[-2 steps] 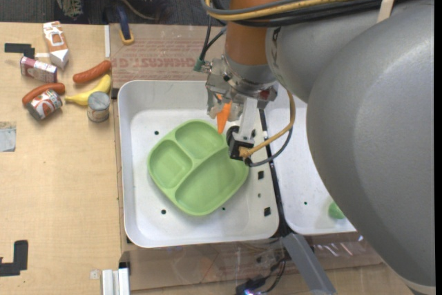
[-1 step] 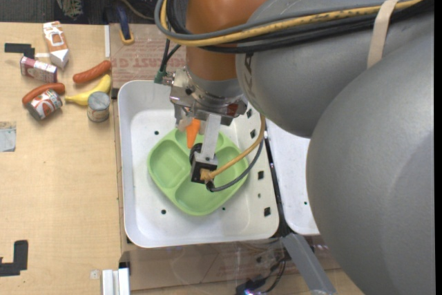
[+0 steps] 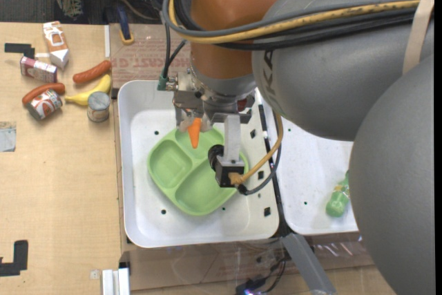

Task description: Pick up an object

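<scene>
Carrot (image 3: 195, 132): small and orange, at the upper edge of the green divided plate (image 3: 181, 176), directly beneath the gripper.
Plate: inside the left bin (image 3: 138, 217).
Gripper (image 3: 207, 122): over the left bin, poised above the carrot; whether open or closed cannot be told.
Right bin (image 3: 311, 217): green pear-like toy (image 3: 337, 202) inside.

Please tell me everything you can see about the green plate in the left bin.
The green divided plate looks like smooth light-green plastic, rounded, with three compartments parted by raised ridges. It lies flat on the floor of the left white bin, near its middle. The gripper hangs over its upper right part, hiding that rim. A small orange carrot-like piece shows above it.
</scene>
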Robot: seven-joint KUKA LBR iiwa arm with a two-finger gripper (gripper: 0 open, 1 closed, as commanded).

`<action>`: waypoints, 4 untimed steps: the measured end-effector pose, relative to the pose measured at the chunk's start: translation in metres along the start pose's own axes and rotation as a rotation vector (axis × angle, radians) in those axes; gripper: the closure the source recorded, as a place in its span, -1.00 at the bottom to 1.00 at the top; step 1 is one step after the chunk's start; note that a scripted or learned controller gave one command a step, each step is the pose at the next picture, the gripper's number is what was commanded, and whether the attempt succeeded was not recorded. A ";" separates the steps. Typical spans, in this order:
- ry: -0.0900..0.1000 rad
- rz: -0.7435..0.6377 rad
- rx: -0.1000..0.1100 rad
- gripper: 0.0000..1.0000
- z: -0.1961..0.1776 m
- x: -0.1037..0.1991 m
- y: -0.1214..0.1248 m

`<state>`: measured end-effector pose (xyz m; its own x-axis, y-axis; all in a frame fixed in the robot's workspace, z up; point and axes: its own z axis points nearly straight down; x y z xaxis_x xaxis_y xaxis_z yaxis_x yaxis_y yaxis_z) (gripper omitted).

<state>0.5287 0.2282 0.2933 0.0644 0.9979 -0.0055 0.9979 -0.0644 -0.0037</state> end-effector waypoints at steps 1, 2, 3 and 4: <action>0.000 -0.120 0.002 1.00 0.018 -0.015 0.018; 0.000 -0.121 0.002 -1.00 0.018 -0.014 0.018; 0.002 -0.021 0.001 -1.00 0.173 -0.033 0.064; 0.000 -0.018 0.005 1.00 0.165 -0.035 0.065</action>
<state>0.5902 0.1882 0.1283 0.0467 0.9989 -0.0058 0.9989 -0.0467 -0.0087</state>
